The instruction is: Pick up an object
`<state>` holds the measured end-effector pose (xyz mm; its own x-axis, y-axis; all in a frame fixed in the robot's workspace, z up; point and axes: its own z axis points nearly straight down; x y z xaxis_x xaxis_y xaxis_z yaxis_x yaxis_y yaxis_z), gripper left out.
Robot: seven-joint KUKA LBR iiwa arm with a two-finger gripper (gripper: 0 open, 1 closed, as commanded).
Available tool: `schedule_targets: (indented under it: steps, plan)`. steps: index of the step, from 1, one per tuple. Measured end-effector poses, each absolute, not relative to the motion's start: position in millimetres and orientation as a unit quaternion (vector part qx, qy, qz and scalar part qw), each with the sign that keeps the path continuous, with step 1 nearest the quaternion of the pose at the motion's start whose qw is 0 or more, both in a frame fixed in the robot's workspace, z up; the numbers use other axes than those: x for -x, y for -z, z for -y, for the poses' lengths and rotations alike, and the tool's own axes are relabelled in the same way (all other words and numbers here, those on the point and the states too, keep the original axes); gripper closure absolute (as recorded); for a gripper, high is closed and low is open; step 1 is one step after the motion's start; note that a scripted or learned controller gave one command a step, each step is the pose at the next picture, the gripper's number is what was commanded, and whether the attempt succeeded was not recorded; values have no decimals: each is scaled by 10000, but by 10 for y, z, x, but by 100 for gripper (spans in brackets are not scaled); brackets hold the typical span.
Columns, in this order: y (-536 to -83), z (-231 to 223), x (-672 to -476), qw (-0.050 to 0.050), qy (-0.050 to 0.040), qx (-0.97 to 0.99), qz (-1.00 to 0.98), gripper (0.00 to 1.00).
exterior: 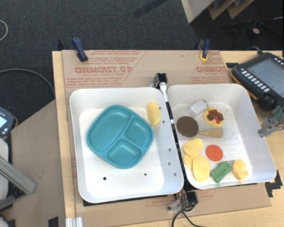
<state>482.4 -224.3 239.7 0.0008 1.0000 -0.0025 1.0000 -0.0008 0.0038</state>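
Note:
The right bin (244, 98) holds several toy foods: a brown round cookie (187, 126), a small pizza (213, 116), a grey-white block (198, 107), a tan wedge (211, 133), an orange-red disc (214, 153), two yellow pieces (193, 147) (201, 167), a green vegetable (221, 171) and a yellow lump (239, 169). In the left bin (83, 173) lie a teal divided plate (120, 136) and a yellow piece (153, 113). My gripper (271, 124) is at the far right of the view, just outside the right bin's rim, touching none of the objects.
A black handheld pendant (261, 76) lies on the bench behind the gripper. Blue clamps (79, 48) (205, 49) hold the cardboard base at the back. A black bracket (160, 80) sits where the two bins meet.

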Motion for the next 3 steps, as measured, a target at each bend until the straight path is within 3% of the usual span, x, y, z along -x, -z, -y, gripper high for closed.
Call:
schedule_targets:
  steps: [3]
  plan:
    - [-2704, 2252, -4841, 72, -13, -7075, -7067, 100]
